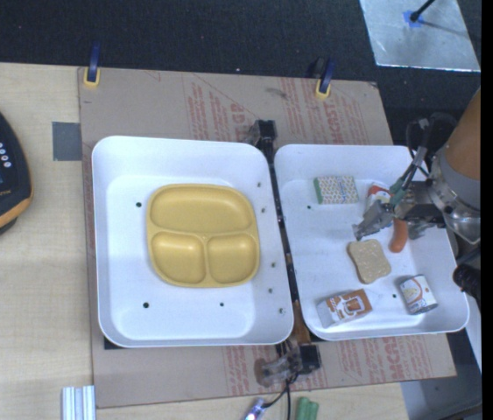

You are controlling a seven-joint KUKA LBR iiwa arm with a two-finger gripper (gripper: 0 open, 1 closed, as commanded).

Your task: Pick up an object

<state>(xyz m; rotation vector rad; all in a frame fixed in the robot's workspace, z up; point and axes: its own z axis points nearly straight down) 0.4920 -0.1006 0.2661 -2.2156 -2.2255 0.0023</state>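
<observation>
We see 2 white bins on the worktop [45, 304]. The left bin [115, 304] holds a yellow divided tray [202, 234] with 3 compartments. In the right bin [316, 243] lie a tan slice of toy bread [369, 260], a brown-and-white packet [345, 307], a small can [417, 294], a pale green-patterned packet [335, 189] and a slim orange piece [398, 235]. The gripper [377, 220] hangs just above the bread, beside the orange piece; whether anything sits between its fingers we cannot tell.
</observation>
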